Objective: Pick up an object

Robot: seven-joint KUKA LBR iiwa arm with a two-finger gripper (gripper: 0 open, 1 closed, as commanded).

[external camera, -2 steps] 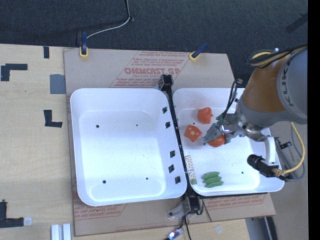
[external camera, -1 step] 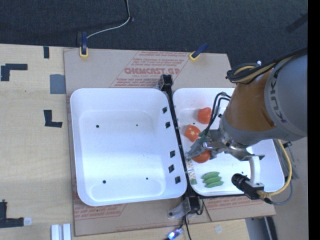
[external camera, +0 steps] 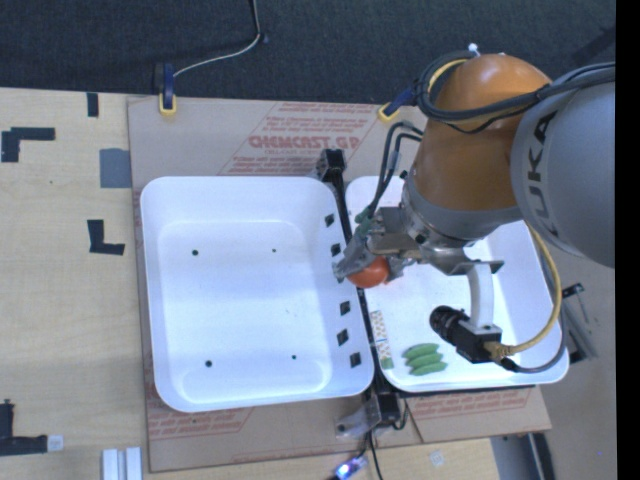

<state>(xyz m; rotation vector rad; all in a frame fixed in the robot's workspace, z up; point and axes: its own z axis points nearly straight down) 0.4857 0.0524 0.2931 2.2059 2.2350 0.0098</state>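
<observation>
A small red-orange object (external camera: pixel 372 274) sits at the left side of the right bin (external camera: pixel 520 258), near the divider between the bins. My gripper (external camera: pixel 366 258) is right over it, with metal fingers on either side and the red object showing between their tips. A green pea-pod-like object (external camera: pixel 424 358) lies on the floor of the right bin near its front edge, apart from the gripper. The arm's orange band and grey body cover much of the right bin.
The left bin (external camera: pixel 240 288) is a wide white tray with a few small dark marks. A black cable clip strip (external camera: pixel 345 268) runs between the bins. A black cylindrical fitting (external camera: pixel 462 333) hangs from the arm above the right bin's front.
</observation>
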